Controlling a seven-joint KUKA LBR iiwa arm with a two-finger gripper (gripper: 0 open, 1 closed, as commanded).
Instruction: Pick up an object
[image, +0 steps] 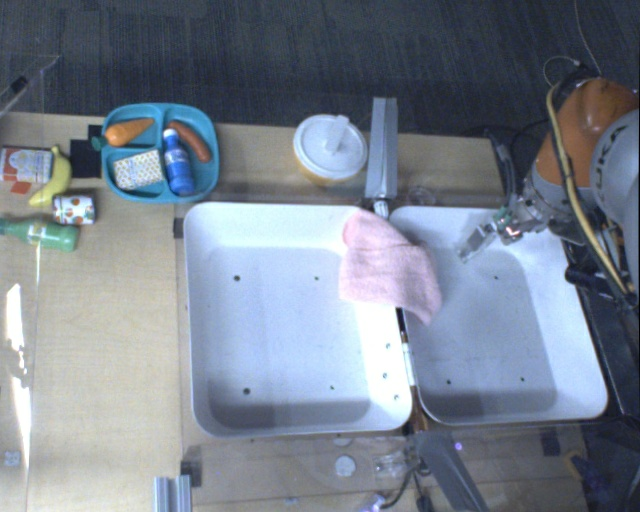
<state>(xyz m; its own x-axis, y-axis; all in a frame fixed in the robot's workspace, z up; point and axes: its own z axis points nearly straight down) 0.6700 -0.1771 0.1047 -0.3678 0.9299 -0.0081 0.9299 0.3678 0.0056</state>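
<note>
Overhead, we see two shallow white bins side by side on the bench, the left bin (260, 400) and the right bin (520, 400) meeting along a narrow seam. Draped across that seam, at about twelve o'clock from the middle of the two bins, lies a pink cloth (388, 268), most of it over the left bin's upper right corner and one corner hanging into the right bin. At two o'clock the grey arm (590, 130) with its orange band reaches in, and its gripper (482, 238) hovers over the upper part of the right bin, well apart from the cloth. We see nothing between its fingers, and we cannot tell how far apart they stand, since they are small and blurred. Beyond the bins, at eleven o'clock, sits a white lidded cup (330, 148) beside a grey post (381, 150). At ten o'clock a blue divided tray (205, 165) holds small toy foods, and near it at nine o'clock lie a banana (55, 178), a small can (74, 209) and a green bottle (40, 234).
</note>
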